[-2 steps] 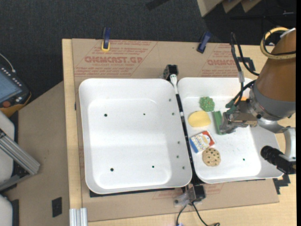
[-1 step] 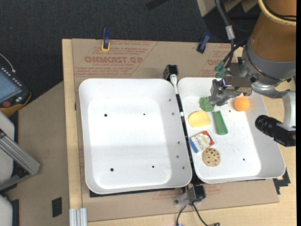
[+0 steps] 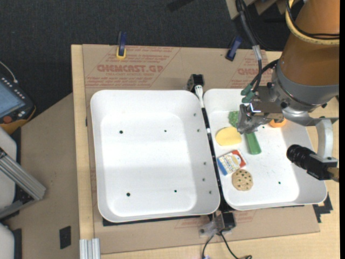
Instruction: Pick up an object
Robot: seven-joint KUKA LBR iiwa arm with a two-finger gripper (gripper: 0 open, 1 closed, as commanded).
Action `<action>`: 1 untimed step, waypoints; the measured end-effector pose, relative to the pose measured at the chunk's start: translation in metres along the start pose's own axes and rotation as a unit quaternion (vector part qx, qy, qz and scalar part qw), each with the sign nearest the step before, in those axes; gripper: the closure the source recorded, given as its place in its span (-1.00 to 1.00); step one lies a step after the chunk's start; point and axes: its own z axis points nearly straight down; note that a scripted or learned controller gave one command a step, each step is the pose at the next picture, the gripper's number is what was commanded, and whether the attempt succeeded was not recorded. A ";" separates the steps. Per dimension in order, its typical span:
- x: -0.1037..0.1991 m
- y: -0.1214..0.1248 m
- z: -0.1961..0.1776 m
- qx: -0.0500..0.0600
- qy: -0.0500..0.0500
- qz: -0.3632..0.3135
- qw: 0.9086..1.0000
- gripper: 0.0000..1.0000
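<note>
cookie (image 3: 242, 180) | red-white packet (image 3: 231, 161), label unreadable | board (image 3: 135, 63): "chemcast gp"

The upper end of the green object (image 3: 249, 139) is hidden beneath the gripper (image 3: 249, 120), an orange item (image 3: 277, 123) is largely covered by the arm (image 3: 310, 53), which is itself cropped by the top and right edges.

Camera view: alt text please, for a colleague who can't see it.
The arm's tool is down in the right bin, over a green object beside a yellow piece. Nearer the front lie a small red and white packet and a cookie. The left bin sits alongside.
</note>
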 end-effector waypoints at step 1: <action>-0.016 0.000 0.034 0.001 0.000 0.001 1.000 1.00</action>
